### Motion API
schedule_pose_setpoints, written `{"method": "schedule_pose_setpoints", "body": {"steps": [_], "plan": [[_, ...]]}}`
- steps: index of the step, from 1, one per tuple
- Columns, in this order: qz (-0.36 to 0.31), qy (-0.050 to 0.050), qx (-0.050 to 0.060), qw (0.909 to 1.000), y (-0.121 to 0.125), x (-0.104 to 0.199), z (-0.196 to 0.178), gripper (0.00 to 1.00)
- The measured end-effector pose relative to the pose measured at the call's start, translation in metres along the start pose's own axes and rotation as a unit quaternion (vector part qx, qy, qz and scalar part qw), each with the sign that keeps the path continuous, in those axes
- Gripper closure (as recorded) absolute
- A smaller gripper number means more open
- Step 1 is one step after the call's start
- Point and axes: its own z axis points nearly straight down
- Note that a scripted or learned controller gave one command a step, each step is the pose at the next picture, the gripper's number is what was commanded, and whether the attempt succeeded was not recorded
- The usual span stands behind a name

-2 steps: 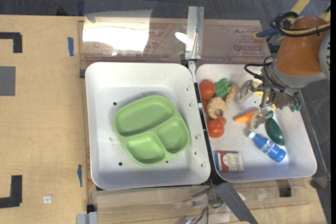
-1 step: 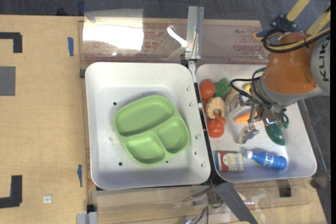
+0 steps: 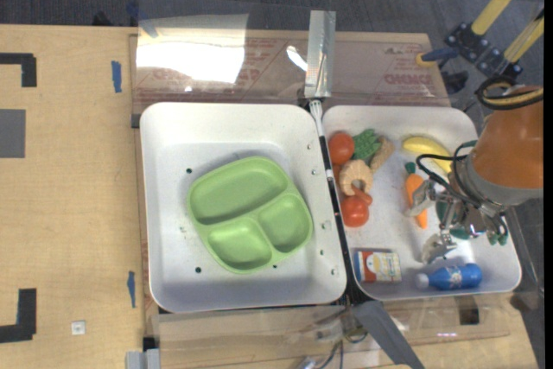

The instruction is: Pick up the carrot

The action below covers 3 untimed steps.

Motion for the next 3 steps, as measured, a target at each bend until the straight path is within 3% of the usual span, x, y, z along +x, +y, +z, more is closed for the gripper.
{"method": "schedule_pose_setpoints", "body": {"steps": [1,2,3], "plan": [[0.091,-0.002,0.001,0.9959,0.028,0.014,-0.001,0.00],[0.090,-0.008,0.002,0.9959,0.028,0.010,-0.014,1.00],[0.090,-0.007,0.002,0.9959,0.028,0.010,-0.013,0.00]]}}
